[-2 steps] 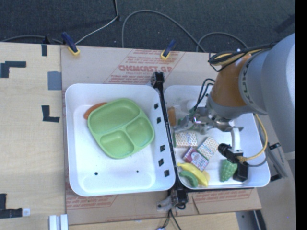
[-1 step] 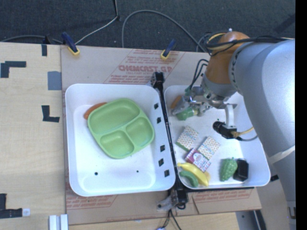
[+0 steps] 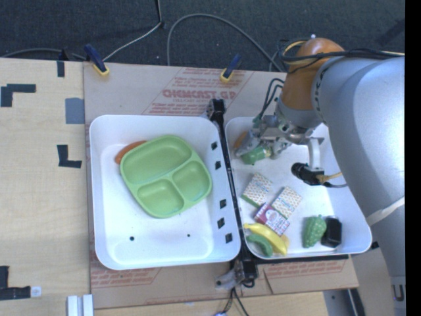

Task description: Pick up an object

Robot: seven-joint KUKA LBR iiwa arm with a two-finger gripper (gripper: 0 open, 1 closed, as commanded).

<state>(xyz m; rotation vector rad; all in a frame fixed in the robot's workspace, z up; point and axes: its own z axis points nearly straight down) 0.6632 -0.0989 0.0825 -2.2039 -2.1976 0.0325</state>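
My gripper (image 3: pixel 263 142) is low over the far left part of the right bin (image 3: pixel 348 206). A small green object (image 3: pixel 252 155) lies right at its tip, touching or just under it. An orange piece (image 3: pixel 240 139) shows beside it by the bin's left wall. Whether the green object is gripped is hidden by the wrist.
The right bin also holds two patterned packets (image 3: pixel 258 189) (image 3: pixel 287 201), a pink packet (image 3: pixel 271 218), a yellow banana (image 3: pixel 268 236) with a green piece on it, a green bumpy fruit (image 3: pixel 314 231) and a black block (image 3: pixel 333 232). In the left bin (image 3: pixel 112 242), a green divided plate (image 3: pixel 166 175) lies on an orange thing (image 3: pixel 126 151).
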